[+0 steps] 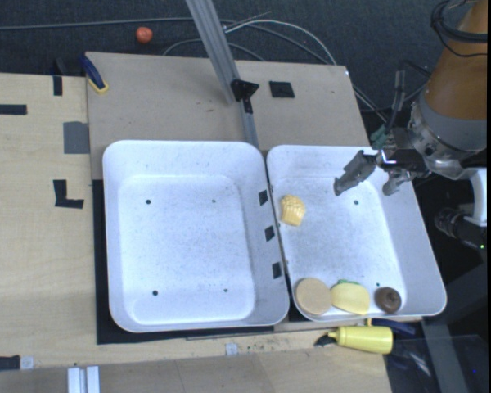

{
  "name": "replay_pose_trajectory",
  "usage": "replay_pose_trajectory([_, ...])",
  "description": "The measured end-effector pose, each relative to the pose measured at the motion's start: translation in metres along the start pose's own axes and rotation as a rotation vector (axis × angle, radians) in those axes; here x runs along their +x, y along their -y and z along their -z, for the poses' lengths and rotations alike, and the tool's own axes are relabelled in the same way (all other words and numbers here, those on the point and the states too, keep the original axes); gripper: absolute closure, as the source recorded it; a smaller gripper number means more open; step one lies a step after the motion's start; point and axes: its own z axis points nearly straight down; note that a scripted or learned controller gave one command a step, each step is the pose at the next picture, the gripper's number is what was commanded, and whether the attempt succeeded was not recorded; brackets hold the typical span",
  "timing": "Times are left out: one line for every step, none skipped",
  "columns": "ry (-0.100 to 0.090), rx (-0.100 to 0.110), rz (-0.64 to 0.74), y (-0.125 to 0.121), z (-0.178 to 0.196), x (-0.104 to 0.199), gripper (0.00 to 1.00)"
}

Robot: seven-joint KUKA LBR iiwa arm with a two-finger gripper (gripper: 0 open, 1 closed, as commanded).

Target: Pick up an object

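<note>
In the right bin (pixel 409 244), a yellow corn-like piece (pixel 292 210) lies near the left wall. Along the front wall sit a tan round disc (pixel 313 295), a yellow-green lumpy item (pixel 351 296) and a small brown round piece (pixel 388 300). My gripper (pixel 371 178) hangs over the bin's upper right part, its two dark fingers spread apart and nothing between them. It is well to the right of the corn piece and far above the front row of items.
The left bin (pixel 114 219) stands beside the right one. A yellow tool (pixel 362 338) lies on the bench just in front of the right bin. A grey metal pole (pixel 217 43) slants over the back. Cables run behind the bins.
</note>
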Motion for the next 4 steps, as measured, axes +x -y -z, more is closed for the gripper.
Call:
replay_pose_trajectory([-0.001, 0.001, 0.001, -0.017, 0.042, 0.046, 0.0])
replay_pose_trajectory([0.0, -0.001, -0.002, -0.052, 0.118, 0.046, 0.0])
replay_pose_trajectory([0.001, 0.004, -0.002, -0.052, 0.126, 0.046, 1.0])
replay_pose_trajectory([0.0, -0.003, -0.007, -0.002, 0.193, 0.001, 1.0])
